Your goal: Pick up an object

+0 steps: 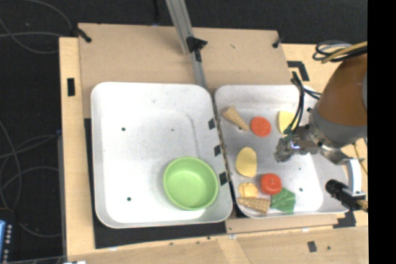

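While the gripper [286,150] hangs low over the right bin [309,185], nothing looks caught, so I judge this is the approach step; whether the jaws are wide or narrow I cannot tell. Next it must choose one object and descend straight. This bin holds a cone [235,118], two tomatoes [260,127], a yellow piece [246,162] and a green piece [283,201]. The left bin [124,133] holds a bowl [190,183].

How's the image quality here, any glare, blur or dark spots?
Camera view: soft and slightly blurred overall; the left bin and right bin look bright and washed out; surroundings beyond the bench fall nearly black; the pincer is a dim, indistinct blob; the green bowl reads clearly.
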### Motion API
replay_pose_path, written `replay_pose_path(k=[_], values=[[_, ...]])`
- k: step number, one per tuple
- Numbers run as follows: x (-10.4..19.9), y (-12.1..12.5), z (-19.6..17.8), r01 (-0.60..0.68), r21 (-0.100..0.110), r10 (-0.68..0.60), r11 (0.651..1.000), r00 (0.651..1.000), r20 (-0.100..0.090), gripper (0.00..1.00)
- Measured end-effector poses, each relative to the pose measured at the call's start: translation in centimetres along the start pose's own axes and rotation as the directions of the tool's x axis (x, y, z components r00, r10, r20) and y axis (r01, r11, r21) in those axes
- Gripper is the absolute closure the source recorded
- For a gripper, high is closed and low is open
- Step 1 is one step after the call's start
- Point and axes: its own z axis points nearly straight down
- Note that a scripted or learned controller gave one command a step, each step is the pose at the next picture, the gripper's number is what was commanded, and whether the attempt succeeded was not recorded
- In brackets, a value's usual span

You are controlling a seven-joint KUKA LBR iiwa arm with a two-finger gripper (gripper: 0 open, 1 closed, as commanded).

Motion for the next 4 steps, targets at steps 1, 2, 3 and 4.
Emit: replay_pose_path(k=[1,2,3,4], values=[[-0.1,0.3,-5.4,0.001,-0.002,-0.001,1.000,1.000,0.001,1.00],[4.5,1.9,-6.4,0.004,0.003,-0.004,1.000,1.000,-0.002,1.00],[9.2,4.3,-5.5,0.003,0.005,-0.003,1.000,1.000,-0.002,1.00],[14.4,5.0,-6.1,0.005,0.005,-0.005,1.000,1.000,-0.003,1.00]])
